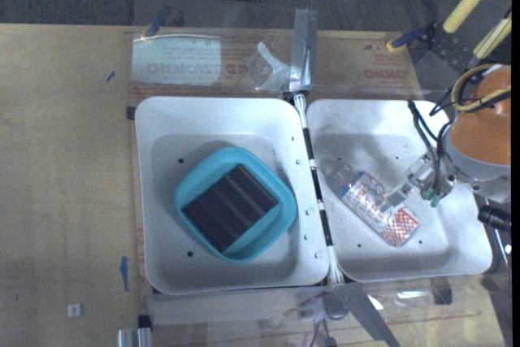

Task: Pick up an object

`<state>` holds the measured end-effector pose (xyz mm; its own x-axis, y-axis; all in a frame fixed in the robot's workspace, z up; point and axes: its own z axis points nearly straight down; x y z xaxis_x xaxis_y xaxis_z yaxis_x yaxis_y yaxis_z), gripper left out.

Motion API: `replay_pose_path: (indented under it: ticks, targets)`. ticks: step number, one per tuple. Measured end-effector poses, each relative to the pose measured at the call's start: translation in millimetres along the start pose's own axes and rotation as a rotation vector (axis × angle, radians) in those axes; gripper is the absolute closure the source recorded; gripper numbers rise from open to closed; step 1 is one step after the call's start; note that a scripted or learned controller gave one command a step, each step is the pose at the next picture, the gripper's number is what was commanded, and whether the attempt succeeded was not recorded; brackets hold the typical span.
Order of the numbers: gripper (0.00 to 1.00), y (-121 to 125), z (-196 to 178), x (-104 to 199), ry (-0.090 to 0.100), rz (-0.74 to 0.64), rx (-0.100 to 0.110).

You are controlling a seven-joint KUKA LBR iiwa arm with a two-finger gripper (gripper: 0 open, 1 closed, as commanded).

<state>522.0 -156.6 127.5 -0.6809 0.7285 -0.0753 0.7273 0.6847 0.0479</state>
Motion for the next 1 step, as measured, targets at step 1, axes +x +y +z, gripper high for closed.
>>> replay_pose_path:
  ticks: [1]
  targets:
    - [0.00, 6.6, 0.3, 0.7, 0.000, -0.054, -0.001]
